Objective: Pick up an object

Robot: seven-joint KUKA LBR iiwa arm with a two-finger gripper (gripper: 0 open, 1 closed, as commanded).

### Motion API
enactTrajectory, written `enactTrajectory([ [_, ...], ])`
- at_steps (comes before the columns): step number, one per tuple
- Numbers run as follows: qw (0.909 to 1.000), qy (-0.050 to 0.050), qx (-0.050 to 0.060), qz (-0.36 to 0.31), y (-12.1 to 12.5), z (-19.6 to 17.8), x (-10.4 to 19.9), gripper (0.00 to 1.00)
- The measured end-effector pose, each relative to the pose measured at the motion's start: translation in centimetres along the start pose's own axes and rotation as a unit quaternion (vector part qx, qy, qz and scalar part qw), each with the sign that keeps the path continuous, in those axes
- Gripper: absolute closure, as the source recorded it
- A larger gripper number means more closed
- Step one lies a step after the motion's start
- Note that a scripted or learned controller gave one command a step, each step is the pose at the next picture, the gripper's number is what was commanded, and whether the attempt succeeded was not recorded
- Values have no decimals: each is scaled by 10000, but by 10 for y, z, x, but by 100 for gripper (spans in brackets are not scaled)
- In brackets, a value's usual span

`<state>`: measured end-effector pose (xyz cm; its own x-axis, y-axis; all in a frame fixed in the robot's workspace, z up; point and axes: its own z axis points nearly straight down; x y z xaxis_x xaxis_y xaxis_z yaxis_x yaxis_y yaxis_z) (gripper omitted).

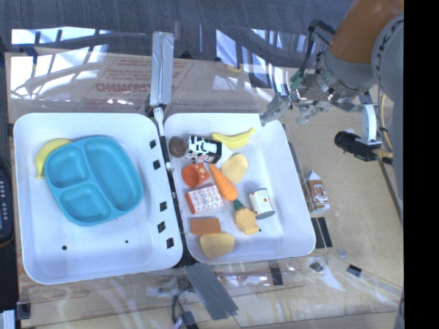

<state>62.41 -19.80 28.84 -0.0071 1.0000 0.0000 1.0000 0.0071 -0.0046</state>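
The right bin (296,214) holds several toy foods: a yellow banana (233,139), a black-and-white can (204,149), a brown ball (178,146), a carrot (223,181), a red-and-white box (205,199), a small tin (261,203) and an orange block (205,225). My gripper (288,112) hangs above that bin's far right corner, up and to the right of the banana. Its fingers stand apart with nothing between them.
The left bin (31,238) carries a blue divided plate (96,179) with a second banana (48,153) at its left. A small carton (317,194) lies on the bench right of the right bin. A grey strip (161,67) stands behind the bins' seam.
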Motion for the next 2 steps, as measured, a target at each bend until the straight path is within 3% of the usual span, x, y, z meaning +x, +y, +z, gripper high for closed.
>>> enactTrajectory([
  [1, 10000, 17, 48, 55, -108, 122, 66, 0],
  [2, 9992, -8, -64, -391, -48, 190, 71, 0],
])
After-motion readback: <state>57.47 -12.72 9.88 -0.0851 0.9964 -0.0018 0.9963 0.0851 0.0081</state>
